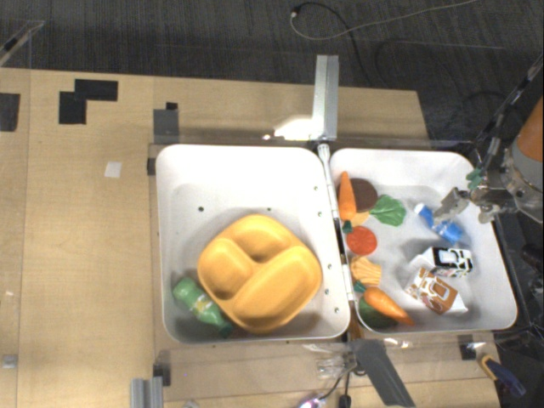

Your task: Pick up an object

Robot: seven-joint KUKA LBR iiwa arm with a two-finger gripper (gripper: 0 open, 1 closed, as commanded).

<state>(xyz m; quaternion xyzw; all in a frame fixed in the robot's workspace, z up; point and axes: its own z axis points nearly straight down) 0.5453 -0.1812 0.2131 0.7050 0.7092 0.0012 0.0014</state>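
My gripper [467, 206] hangs over the right edge of the right bin [497, 313], fingers open, nothing between them. A blue bottle [435, 220] lies just below and to the left of the left fingertip; contact cannot be made out. A small black and white toy car [452, 260] and a brown and white carton [433, 289] lie nearer the front. Along the bin's left side sit a carrot [347, 195], a brown round piece [365, 193], a green leaf [389, 211], a red tomato [361, 240], a ridged yellow piece [367, 270] and a second carrot [387, 305].
The left bin [221, 177] holds a large yellow divided plate [259, 270] with a green item [195, 300] tucked at its front left corner. A metal post [326, 100] stands behind the divider between the bins. A cable [382, 25] lies on the dark floor behind.
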